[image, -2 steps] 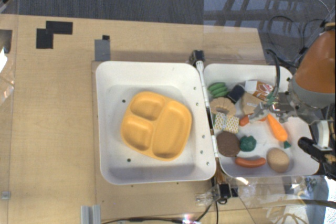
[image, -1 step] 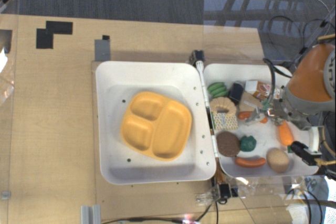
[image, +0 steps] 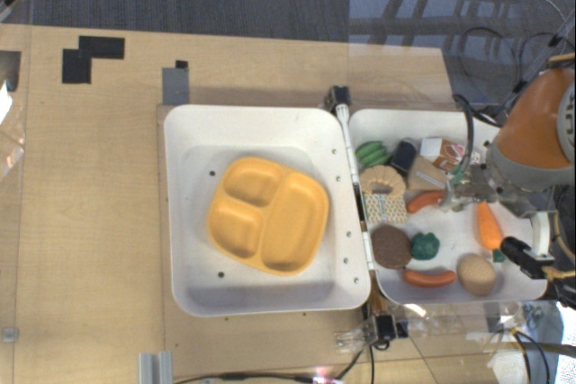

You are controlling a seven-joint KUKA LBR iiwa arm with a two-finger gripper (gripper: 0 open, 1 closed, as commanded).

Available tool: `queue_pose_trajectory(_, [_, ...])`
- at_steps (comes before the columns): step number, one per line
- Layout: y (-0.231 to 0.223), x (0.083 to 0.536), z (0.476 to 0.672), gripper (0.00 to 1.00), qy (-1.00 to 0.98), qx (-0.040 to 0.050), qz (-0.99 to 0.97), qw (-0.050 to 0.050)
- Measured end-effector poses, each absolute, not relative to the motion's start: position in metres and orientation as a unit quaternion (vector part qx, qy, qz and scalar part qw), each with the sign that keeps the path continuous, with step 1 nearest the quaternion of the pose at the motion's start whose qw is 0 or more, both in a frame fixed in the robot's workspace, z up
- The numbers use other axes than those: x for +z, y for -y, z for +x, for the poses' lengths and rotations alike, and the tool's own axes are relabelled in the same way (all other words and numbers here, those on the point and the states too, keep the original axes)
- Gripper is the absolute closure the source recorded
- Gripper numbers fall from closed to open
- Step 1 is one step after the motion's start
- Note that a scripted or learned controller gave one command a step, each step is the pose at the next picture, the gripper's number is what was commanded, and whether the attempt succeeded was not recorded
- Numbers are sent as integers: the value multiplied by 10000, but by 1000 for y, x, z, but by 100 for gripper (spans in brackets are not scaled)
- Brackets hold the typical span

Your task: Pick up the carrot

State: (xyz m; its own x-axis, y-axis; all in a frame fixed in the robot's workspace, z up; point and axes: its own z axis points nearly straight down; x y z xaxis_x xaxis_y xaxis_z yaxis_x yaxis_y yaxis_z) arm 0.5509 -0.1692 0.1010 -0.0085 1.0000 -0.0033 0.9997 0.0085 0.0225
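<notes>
The carrot [image: 489, 226] is a short orange piece lying at the right side of the right bin [image: 450, 290], pointing roughly toward the bin's front. My gripper [image: 459, 192] hangs low over the same bin, just left of and slightly behind the carrot's top end, near a red sausage [image: 423, 200]. The carrot lies beside the gripper, not inside it. The grey wrist and orange band [image: 538, 132] cover the bin's far right corner.
The right bin also holds a green vegetable [image: 371, 153], a round cookie [image: 382, 181], a waffle square [image: 385, 209], a brown patty [image: 391, 245], a green broccoli [image: 425, 244], another sausage [image: 429, 277] and a beige potato [image: 477, 273]. A yellow divided plate [image: 268, 214] sits in the left bin [image: 189, 283].
</notes>
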Motion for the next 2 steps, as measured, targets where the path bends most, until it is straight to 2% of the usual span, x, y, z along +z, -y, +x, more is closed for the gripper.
queue_pose_trajectory(1, [195, 90, 509, 100, -8237, 23, 5670, 84])
queue_pose_trajectory(2, [185, 89, 511, 0, -8265, 74, 5629, 11])
